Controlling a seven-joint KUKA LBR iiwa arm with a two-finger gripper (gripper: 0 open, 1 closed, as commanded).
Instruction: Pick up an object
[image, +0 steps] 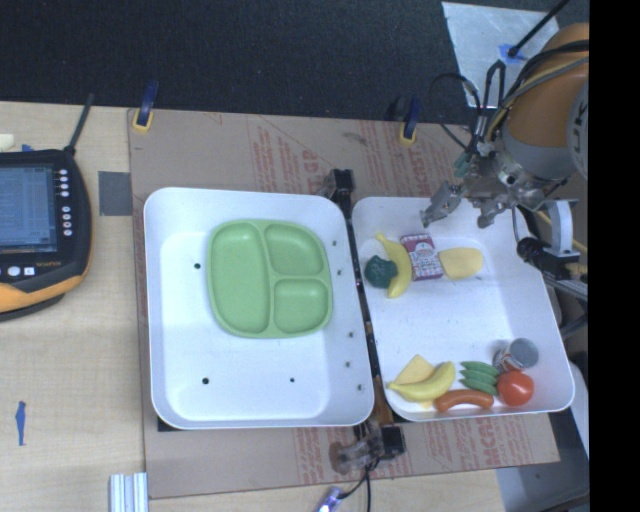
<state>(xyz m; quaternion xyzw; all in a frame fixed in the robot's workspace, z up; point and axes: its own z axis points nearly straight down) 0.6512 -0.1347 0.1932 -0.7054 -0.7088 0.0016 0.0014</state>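
A: Bench, camera view: two white bins. Left bin (165, 300) holds a green divided plate (270, 277). Right bin (545, 300) holds toy foods.

B: Gripper?

A: Gripper (464, 207) hovers at the right bin's far rim, fingers spread, pinching nothing. Nearest items: red carton (422, 256), yellow piece (461, 263), banana (395, 266).

B: Step?

A: Approach, I judge. Next: descend over one item, then close.

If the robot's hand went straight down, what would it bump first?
Probably bare floor of the right bin, near its top edge. The hand hangs just above the pale yellow piece, but depth is hard to judge.
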